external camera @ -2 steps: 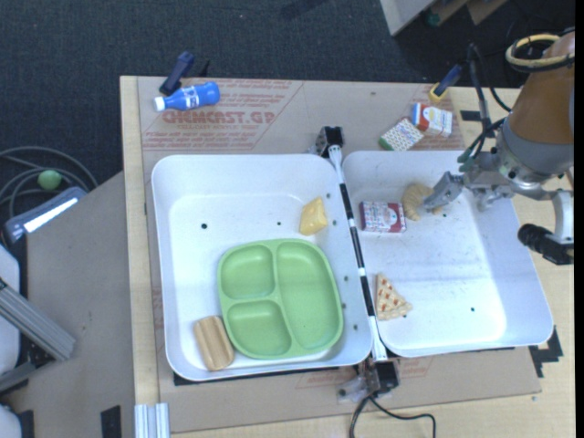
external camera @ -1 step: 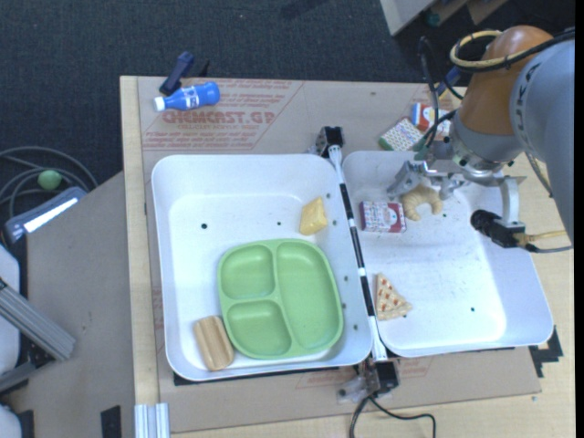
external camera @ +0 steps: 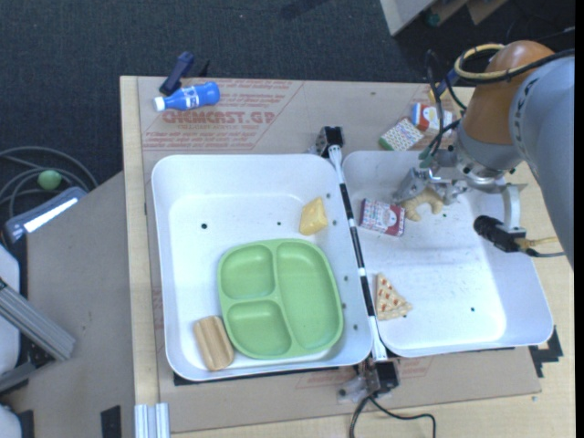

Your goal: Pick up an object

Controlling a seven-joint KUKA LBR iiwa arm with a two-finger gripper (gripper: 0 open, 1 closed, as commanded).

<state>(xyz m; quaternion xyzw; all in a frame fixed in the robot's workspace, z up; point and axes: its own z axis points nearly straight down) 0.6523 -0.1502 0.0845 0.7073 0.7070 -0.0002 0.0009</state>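
Note:
My gripper (external camera: 427,190) hangs low over the far part of the right bin (external camera: 474,327), reaching in from the right. Directly under it lies a small tan object (external camera: 418,209), partly covered by the gripper. A red and white carton (external camera: 381,218) lies just to its left, near the bin's left wall. A pizza slice toy (external camera: 392,297) rests near the front left of the same bin. Whether the gripper touches the tan object is unclear.
The left bin (external camera: 182,199) holds a green divided plate (external camera: 278,297), a yellow wedge (external camera: 314,215) and a tan bread piece (external camera: 213,342). A blue bottle (external camera: 187,96) and a small patterned box (external camera: 401,136) lie on the bench behind the bins.

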